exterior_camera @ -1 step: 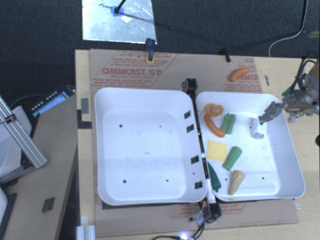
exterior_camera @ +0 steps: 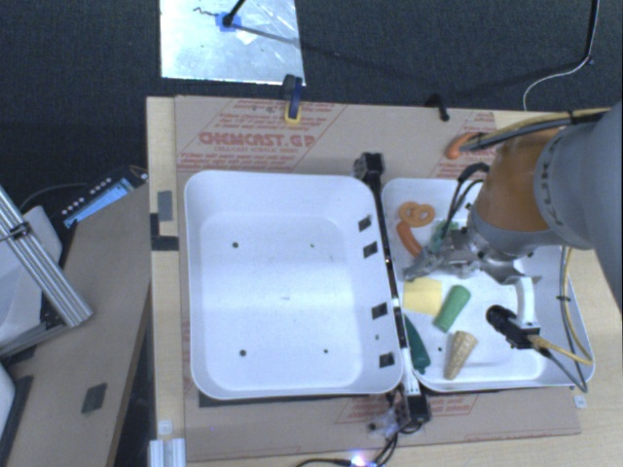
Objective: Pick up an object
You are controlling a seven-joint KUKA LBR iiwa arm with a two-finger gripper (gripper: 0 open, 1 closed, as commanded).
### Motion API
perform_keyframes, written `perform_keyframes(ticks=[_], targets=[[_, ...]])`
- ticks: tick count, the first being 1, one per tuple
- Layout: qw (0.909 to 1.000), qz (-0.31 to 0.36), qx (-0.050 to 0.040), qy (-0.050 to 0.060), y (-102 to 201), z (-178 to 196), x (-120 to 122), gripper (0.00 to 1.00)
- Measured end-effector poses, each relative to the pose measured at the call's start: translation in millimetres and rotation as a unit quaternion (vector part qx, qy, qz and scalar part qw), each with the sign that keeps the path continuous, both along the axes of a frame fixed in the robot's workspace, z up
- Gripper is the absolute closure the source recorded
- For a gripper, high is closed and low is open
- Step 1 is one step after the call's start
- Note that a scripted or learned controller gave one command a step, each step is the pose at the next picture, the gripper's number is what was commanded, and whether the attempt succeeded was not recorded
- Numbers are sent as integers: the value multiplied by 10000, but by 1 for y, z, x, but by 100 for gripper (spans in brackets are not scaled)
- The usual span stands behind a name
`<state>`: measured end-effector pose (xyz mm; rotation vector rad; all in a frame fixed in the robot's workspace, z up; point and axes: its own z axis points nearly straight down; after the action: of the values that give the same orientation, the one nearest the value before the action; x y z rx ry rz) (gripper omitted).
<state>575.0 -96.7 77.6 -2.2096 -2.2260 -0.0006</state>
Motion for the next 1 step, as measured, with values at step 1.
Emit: perform_keyframes(ticks=[1], targets=[[10000,-19,-22,-38,-4,18,2,100]])
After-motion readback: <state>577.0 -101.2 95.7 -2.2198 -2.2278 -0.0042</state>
